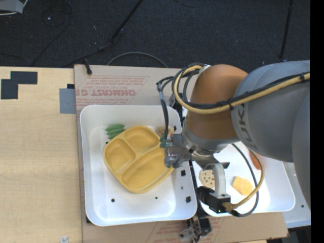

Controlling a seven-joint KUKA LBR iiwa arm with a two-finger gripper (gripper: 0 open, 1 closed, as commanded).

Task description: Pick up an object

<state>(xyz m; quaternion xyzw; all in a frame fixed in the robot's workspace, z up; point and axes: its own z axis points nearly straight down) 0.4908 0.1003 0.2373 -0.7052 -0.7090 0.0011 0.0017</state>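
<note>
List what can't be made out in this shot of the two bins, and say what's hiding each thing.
- Green item, camera view: partly tucked behind the yellow divided tray; its shape cannot be told.
- Right bin: the arm covers much of its floor.
- Orange item: a sliver past the arm, unidentifiable.
- Round speckled item: partly covered by the wrist hardware.
- Yellow block: too small to identify.

A bulky grey KUKA arm wears a rounded orange band above its wrist, with black and yellow cables looping around it. Dark lettering marks the grey casing, and black hardware sits below the wrist.
</note>
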